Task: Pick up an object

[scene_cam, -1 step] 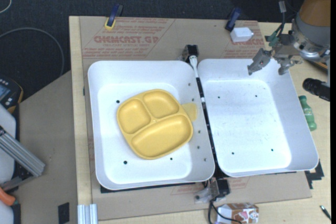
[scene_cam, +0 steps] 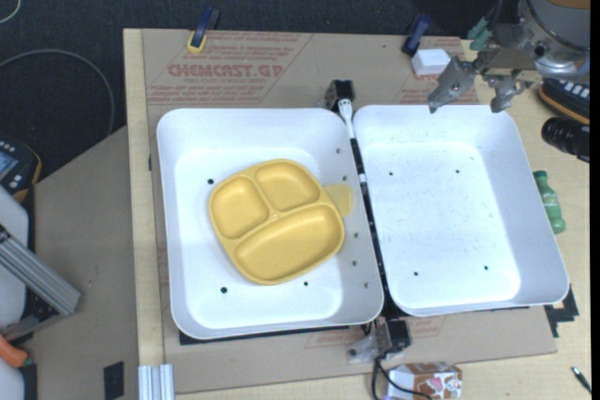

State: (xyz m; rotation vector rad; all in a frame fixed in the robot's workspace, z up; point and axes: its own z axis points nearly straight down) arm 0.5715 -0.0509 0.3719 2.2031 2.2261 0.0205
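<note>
Plate, a yellow divided one, lay flat in the left bin, likely light, stiff and slick (its thin rim looked the best hold). The gripper hung above the right bin's far edge, jaws spread and holding nothing, with open room around the plate.

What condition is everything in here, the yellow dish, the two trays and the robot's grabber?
Yellow plastic divided plate: lying flat and right side up in the left bin, untouched.
Left shallow white bin: holds the plate.
Right shallow white bin: speckled floor, nothing resting on it.
Tool: open, holding nothing, poised over the right bin's far rim.
</note>
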